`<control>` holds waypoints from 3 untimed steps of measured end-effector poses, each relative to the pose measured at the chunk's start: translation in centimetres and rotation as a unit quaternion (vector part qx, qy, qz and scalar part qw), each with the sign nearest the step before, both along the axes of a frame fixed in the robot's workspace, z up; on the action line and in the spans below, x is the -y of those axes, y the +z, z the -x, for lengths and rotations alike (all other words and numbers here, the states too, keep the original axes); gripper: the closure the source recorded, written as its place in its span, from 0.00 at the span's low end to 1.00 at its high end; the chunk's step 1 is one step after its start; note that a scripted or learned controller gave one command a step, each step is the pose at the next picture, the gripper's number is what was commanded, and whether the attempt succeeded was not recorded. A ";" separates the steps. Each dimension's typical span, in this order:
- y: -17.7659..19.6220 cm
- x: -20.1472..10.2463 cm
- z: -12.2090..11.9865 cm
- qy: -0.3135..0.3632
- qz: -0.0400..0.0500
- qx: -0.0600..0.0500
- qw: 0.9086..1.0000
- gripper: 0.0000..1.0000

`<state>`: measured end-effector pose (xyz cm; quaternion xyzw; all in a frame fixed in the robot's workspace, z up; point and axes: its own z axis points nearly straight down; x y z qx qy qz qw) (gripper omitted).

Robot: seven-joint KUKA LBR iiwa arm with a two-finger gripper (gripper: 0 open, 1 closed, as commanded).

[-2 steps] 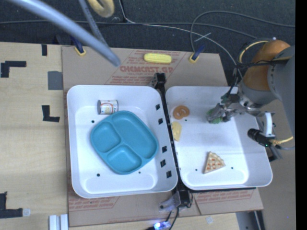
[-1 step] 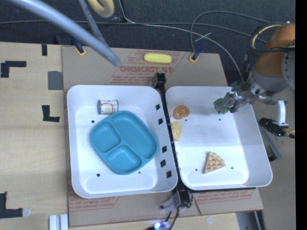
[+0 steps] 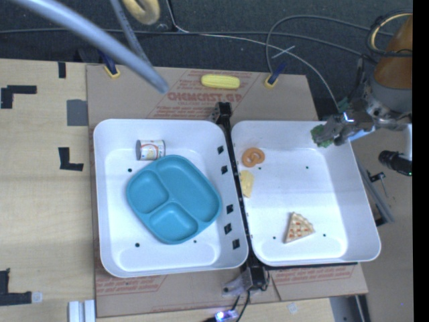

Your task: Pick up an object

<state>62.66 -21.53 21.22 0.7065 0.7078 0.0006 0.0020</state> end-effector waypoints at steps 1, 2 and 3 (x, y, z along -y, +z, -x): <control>6.4 0.2 -0.2 0.000 0.000 0.001 1.000 1.00; 4.5 -5.0 1.1 0.001 -0.002 -0.003 1.000 1.00; 4.6 -10.8 2.0 0.001 -0.001 -0.003 1.000 1.00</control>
